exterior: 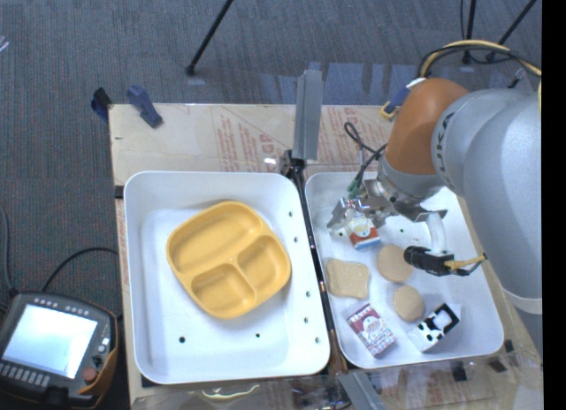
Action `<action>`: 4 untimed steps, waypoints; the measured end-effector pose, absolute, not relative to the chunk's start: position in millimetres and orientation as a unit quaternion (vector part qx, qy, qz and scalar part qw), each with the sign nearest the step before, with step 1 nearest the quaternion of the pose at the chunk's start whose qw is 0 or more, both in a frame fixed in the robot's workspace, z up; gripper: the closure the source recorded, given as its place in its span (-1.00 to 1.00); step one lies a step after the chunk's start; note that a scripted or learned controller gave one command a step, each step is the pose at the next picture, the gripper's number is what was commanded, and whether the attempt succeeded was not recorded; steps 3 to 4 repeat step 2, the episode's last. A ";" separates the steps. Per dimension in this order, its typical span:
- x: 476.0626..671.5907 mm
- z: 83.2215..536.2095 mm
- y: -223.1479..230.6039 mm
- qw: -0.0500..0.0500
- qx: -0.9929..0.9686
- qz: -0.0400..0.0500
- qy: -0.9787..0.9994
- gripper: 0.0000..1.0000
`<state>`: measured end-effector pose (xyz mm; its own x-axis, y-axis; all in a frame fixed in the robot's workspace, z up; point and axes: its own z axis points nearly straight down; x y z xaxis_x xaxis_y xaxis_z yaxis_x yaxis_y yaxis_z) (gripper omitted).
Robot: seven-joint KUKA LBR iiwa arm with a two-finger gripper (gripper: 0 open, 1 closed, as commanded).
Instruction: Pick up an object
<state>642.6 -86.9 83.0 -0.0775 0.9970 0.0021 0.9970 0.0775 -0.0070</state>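
Grey carpet surrounds the desk, where two white bins sit side by side. At nine o'clock, the left bin holds a yellow divided plate. At three o'clock, the right bin holds a slice of toast, two round biscuits, a red packet and a black-and-white carton. The pincer hovers at the bin's twelve o'clock end over a small red-and-white carton; whether it is apart or together cannot be told. Judged as the reach-and-grasp step; next comes a firm closure, then a lift.
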 end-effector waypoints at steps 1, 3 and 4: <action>643.5 92.2 -86.9 0.003 -0.678 0.002 -0.735 1.00; 604.1 230.4 -49.2 -0.001 -0.703 -0.001 -0.711 1.00; 604.1 230.4 -49.2 -0.001 -0.703 -0.001 -0.711 1.00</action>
